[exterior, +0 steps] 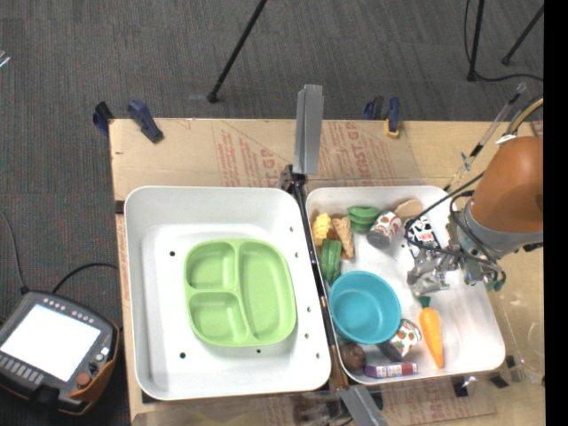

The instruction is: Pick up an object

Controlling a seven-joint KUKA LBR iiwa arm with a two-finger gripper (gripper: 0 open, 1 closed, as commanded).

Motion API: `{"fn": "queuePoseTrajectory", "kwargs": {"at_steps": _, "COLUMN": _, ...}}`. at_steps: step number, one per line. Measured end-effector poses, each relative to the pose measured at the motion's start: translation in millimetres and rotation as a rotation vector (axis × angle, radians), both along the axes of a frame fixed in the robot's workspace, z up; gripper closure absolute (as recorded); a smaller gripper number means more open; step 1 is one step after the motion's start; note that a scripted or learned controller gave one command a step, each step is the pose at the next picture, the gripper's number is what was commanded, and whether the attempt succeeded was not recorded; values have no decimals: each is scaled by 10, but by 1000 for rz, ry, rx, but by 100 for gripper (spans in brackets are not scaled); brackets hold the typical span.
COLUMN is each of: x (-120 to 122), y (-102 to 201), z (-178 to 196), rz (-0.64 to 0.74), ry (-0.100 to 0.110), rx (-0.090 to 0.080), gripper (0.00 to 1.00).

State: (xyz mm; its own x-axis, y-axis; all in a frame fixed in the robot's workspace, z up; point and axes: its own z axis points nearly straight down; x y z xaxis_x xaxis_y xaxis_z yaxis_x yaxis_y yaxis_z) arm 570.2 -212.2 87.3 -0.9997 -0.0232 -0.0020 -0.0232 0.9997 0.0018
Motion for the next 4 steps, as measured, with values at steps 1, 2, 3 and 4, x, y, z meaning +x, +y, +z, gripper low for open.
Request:
{"fn": "queuePoseTrajectory", "kwargs": {"at_steps": 1, "x": 685, "y": 9, "z": 14, "rz": 107, "ry": -2, "rx": 0, "gripper": 100}}
{"fn": "queuePoseTrajectory", "kwargs": {"at_steps": 2, "x": 682, "y": 7, "z": 12, "rz": 106, "ry": -2, "rx": 0, "gripper": 0}}
{"fn": "queuePoseTrajectory", "kwargs": {"at_steps": 3, "x": 765, "y": 851, "z": 20, "rz": 104, "ry": -4, "rx": 2, "gripper": 0}}
{"fn": "queuePoseTrajectory", "kwargs": {"at_steps": 4, "x": -433, "y": -65, "z": 2, "rz": 154, "ry": 4, "rx": -3, "gripper": 0}}
